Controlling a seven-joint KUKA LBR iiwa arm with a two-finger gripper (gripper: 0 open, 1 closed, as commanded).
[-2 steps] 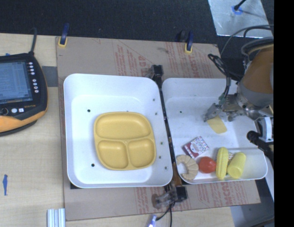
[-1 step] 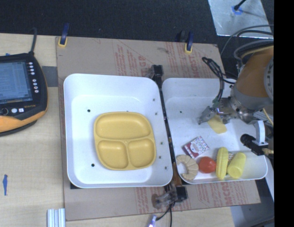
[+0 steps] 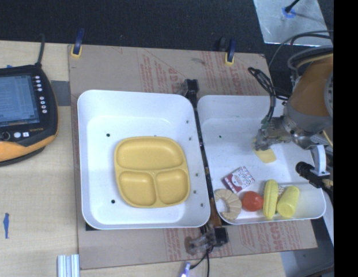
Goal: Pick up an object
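Observation:
My gripper (image 3: 266, 138) hangs low over the right bin (image 3: 225, 117), near its middle right. Just under its tip lies a small pale yellow block (image 3: 266, 155), touching or nearly touching it. Along the bin's front edge lie a red and white packet (image 3: 239, 179), a beige ring-shaped piece (image 3: 228, 203), a red tomato (image 3: 252, 201), a yellow corn cob (image 3: 271, 198) and a yellow cylinder (image 3: 288, 201). The grey arm with its orange band (image 3: 310, 91) comes in from the right.
The left bin (image 3: 95, 120) holds a yellow divided plate (image 3: 151, 171). A control tablet with an orange rim (image 3: 17, 111) lies on the bench at the far left. Clamps (image 3: 228, 49) pin the cardboard sheet at the back.

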